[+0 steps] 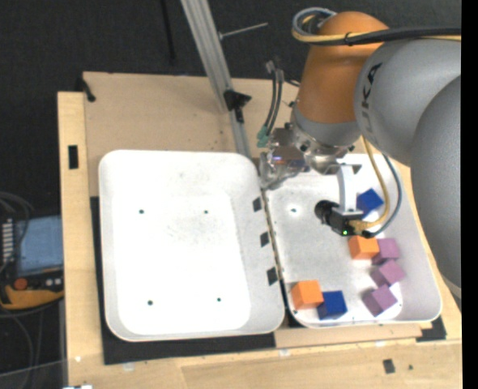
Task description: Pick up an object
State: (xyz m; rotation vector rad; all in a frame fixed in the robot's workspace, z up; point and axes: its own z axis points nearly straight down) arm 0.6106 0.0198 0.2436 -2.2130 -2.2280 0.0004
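Plainly, the gripper (278, 162) is placed over the far left corner of the right bin (300, 217), close to the rim shared with the left bin (182, 241). Whether it is open or shut cannot be told, and nothing is seen held by it. The blocks are found well apart from it: a blue block (370, 201), an orange block (363, 247) touching purple blocks (389, 272) by the right wall, and an orange-and-blue pair (318, 298) at the near edge. A descent here would probably be met by rim or bare floor. Among the crowded blocks, two might be caught, or one pushed away across the smooth white plastic. Both bins are borne by a pale bench (166, 112), ringed by dark floor and cables (4, 209).
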